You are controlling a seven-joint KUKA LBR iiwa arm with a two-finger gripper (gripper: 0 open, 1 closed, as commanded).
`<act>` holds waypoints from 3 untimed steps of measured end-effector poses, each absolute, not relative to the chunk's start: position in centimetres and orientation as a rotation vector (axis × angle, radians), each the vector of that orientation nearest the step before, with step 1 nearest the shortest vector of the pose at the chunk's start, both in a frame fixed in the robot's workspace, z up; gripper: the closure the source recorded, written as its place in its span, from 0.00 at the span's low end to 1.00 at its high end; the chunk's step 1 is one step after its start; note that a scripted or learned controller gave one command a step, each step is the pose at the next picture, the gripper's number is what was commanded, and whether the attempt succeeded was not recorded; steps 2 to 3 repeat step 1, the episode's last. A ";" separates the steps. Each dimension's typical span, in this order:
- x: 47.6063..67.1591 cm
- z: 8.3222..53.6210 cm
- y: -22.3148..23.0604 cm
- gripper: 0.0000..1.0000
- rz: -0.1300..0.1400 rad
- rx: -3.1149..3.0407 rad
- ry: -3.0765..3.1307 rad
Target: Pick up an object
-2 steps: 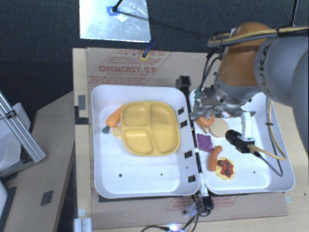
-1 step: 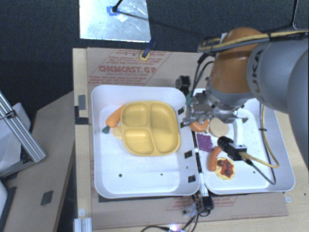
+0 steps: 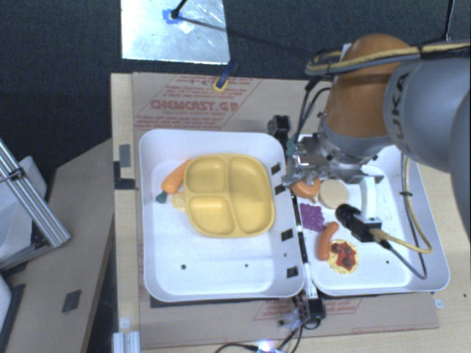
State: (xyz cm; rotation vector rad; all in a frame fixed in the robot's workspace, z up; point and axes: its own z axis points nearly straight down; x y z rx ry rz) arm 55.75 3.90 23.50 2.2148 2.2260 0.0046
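Gripper (image 3: 300,169): low over the top-left corner of the right bin (image 3: 423,271); cannot tell whether it is open or closed, and nothing is seen held.
Nearest candidate: orange piece (image 3: 305,188), at 6 o'clock, just beside the gripper, possibly touching; long axis roughly 3 to 9.
Next out: tan disc (image 3: 334,195) at 4 o'clock, against the orange piece.
Further: purple grapes (image 3: 312,216) at 6 o'clock; sausage (image 3: 326,240) at 5, lying 1 to 7.
Obstruction: the bins' shared wall close at 9 o'clock; little room for sideways travel.
Left bin (image 3: 213,282): yellow plate (image 3: 224,195) and carrot (image 3: 175,176), at 9 o'clock, well apart.
Judgement: a short descent toward 6 suits the orange piece.
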 end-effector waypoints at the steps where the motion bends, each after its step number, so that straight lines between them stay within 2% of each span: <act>1: 55.7 23.0 4.4 1.00 0.001 2.216 2.228; 3: 55.7 23.0 4.4 1.00 0.001 2.216 2.228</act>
